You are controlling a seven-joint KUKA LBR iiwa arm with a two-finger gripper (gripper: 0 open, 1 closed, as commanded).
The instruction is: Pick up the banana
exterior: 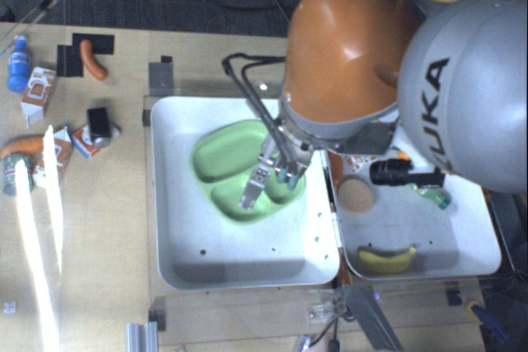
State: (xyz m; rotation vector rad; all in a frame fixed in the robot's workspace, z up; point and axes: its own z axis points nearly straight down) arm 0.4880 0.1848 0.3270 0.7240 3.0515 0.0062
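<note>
The yellow banana (386, 260) lies at the front of the right bin (462, 264), close to its near wall. My gripper (270, 189) hangs over the left bin (177, 202), above two overlapping pale green dish-like shapes (231, 154). Its fingers (252, 192) stand apart and open, with nothing held between them. The gripper is well to the left of the banana, across the wall between the bins. The arm's big orange and grey body hides the back of the right bin.
In the right bin a round brown object (356, 195) and a small green item (435, 198) lie behind the banana. On the bench left of the bins are a blue bottle (18, 62), an orange sausage-shaped item (93, 62) and other small things.
</note>
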